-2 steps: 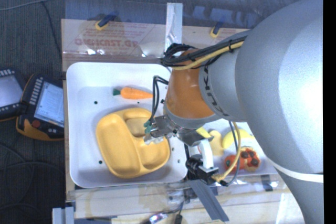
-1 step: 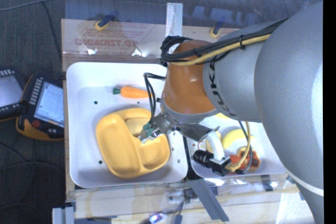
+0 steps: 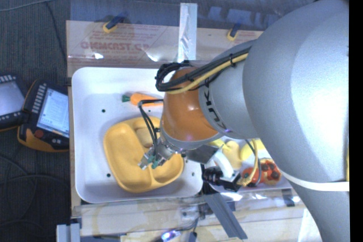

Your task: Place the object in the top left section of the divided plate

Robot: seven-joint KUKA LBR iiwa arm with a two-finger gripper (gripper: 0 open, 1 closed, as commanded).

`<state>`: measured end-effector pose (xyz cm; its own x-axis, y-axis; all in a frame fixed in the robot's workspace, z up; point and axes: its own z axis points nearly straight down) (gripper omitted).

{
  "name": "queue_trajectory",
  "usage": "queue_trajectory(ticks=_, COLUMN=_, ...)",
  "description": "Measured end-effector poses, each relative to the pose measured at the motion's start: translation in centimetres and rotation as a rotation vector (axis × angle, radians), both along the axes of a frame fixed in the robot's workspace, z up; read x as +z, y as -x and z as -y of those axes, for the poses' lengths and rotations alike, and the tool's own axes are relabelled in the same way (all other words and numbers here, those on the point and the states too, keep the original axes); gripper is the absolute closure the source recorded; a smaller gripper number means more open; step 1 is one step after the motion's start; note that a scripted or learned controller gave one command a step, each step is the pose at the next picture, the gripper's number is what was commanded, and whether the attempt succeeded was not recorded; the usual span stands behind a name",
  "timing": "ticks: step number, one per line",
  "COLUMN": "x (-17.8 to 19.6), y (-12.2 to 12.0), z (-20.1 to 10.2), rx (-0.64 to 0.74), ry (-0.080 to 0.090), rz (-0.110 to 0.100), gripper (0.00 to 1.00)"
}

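I have the arm reaching in from 3 o'clock, its orange band low over the left bin [image 3: 85, 122], and the gripper [image 3: 152, 161] is down over the yellow divided plate [image 3: 122, 156]. The plate lies in the lower middle of that bin, so the wrist has to lean well across the wall between the 2 bins to get there, which is why the arm's bulk covers so much of the right bin [image 3: 272, 192].

The fingertips sit at about 3 o'clock on the plate, near the ridge that splits its sections. There is a small greenish bit at the tips, but I cannot tell whether it belongs to the fingers or is something pinched there, nor whether the claw is open or closed.

The only loose piece I can pick out in the left bin is a toy carrot [image 3: 136, 99], orange with a green end, lying at 12 o'clock from the plate, just beyond its rim and apart from it. If that is the object, I judge it is not yet in any section. The plate's top left section, toward 10 o'clock, looks bare.

In the right bin, yellow and red-orange toy pieces [image 3: 264, 170] crowd together under the arm.

My guess is the gripper is too far toward 3 o'clock for a release into the top left section.
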<state>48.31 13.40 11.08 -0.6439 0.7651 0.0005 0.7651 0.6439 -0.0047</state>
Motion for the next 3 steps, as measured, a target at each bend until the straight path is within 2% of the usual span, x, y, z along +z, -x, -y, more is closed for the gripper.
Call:
queue_trajectory(ticks=1, x=4.8, y=-0.6, z=-5.3, rx=0.281, ry=-0.002, rz=0.001, gripper=1.0)
queue_trajectory(ticks=2, x=-1.6, y=-0.4, z=-3.2, rx=0.557, ry=-0.013, rz=0.018, gripper=1.0)
queue_trajectory(ticks=3, x=1.6, y=-1.3, z=-2.6, rx=0.669, ry=-0.004, rz=0.003, gripper=1.0)
